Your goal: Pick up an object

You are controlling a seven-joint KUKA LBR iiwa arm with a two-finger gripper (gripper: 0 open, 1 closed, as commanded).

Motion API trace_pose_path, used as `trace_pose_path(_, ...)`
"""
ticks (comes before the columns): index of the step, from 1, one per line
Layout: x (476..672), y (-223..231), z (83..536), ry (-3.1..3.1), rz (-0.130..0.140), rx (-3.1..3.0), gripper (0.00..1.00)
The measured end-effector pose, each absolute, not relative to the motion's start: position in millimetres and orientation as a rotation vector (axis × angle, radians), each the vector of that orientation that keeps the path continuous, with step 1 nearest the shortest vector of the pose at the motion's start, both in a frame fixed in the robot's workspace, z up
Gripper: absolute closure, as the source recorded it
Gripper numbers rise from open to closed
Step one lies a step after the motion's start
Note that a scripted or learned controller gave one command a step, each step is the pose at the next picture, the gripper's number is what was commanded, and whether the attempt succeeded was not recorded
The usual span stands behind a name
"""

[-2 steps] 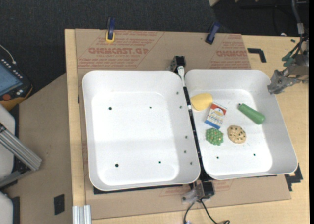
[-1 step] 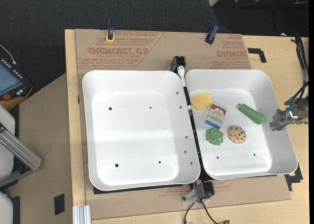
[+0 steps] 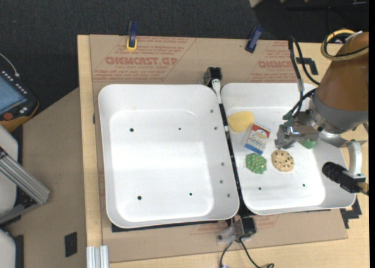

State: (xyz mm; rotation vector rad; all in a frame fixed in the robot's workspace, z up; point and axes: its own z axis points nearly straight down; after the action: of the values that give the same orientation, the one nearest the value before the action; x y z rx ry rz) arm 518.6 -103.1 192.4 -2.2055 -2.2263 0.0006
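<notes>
The gripper, finger state impossible to tell, is hovering in the right bin beside a cookie; the left bin is lying open on brown board.

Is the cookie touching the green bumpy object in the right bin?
Apart. The camera view shows white bin floor between the cookie and the green bumpy object.

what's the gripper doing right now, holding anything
Gripper: low over the right bin, near the cookie; grip state cannot be told.
</notes>
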Motion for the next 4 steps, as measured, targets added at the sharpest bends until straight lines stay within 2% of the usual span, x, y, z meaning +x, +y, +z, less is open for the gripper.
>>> trace_pose_path(1,567.7,-23.1,265.6,-2.239,-0.015,-2.213,1.00)
trace_pose_path(2,489.4,15.2,266.9,-2.221,0.004,-2.213,1.00)
trace_pose_path(3,502.9,53.3,336.4,-2.231,-0.012,-2.219,1.00)
trace_pose_path(4,480.9,63.3,393.9,-2.228,-0.010,-2.221,1.00)
